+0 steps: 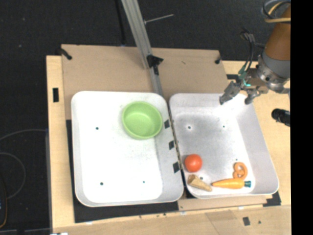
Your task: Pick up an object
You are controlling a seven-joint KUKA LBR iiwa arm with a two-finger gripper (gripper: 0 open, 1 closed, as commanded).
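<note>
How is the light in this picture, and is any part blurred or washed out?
In the camera view, the left bin is bright, nearly washed out; the right bin shows a grey mottled patch across its floor; the gripper looks soft, without sharp edges; the background is almost black.

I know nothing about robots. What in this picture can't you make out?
1. The orange curl in the right bin: too small in the camera view to identify.
2. The wedge beside the carrot: blurred, so what it is stays unclear.
3. Height of the hand above the bin's far rim: one slanted view cannot settle it.
4. The arm: cut off by the view's right side above its orange band.
</note>
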